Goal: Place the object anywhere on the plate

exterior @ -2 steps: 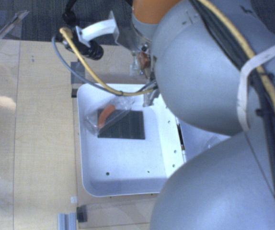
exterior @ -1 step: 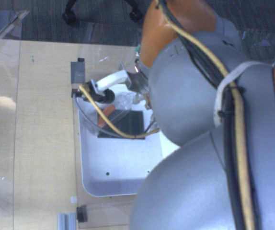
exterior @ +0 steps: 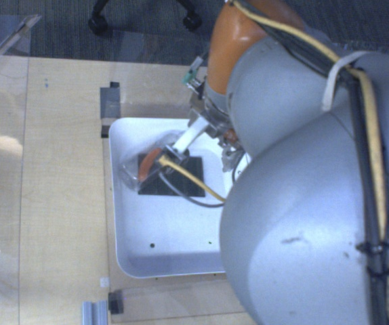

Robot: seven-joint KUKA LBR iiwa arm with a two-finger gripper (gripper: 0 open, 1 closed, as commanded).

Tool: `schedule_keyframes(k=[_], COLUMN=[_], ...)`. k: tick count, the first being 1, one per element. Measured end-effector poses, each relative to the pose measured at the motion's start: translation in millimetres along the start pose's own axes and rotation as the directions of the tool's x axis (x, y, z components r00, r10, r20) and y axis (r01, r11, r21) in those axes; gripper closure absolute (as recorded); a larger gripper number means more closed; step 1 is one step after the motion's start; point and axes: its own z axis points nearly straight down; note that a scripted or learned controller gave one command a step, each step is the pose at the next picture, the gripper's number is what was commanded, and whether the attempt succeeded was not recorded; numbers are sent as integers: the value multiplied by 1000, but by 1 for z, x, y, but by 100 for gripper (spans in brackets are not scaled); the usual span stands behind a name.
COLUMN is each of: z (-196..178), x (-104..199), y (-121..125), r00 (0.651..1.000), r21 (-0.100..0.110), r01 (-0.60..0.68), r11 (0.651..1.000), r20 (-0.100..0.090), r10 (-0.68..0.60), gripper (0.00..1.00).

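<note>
A flat dark square plate (exterior: 181, 181) lies in the upper part of the white bin (exterior: 160, 249). A small orange-red object (exterior: 148, 158) rests at the plate's upper left corner, partly over its edge. My gripper (exterior: 229, 153) hangs low over the bin, just right of the plate, and the big grey arm hides most of it. Nothing can be seen held in it. The arm's body covers the right side of the bin.
A pale translucent shape (exterior: 131, 168) sits against the orange-red object on its left, near the bin's left wall. The wooden bench (exterior: 52, 181) stretches out to the left. Black clamps (exterior: 111, 100) stand at the bin's left corners.
</note>
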Motion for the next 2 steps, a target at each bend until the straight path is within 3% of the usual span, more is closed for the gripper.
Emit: schedule_keyframes(k=[1, 2], z=[-10, 33], x=[1, 11], y=[-1, 29], r00=[1000, 976], r21=[0, 1], r01=[8, -216], r11=[1000, 976], r20=[1, 1], r10=[-8, 216], gripper=[100, 100])
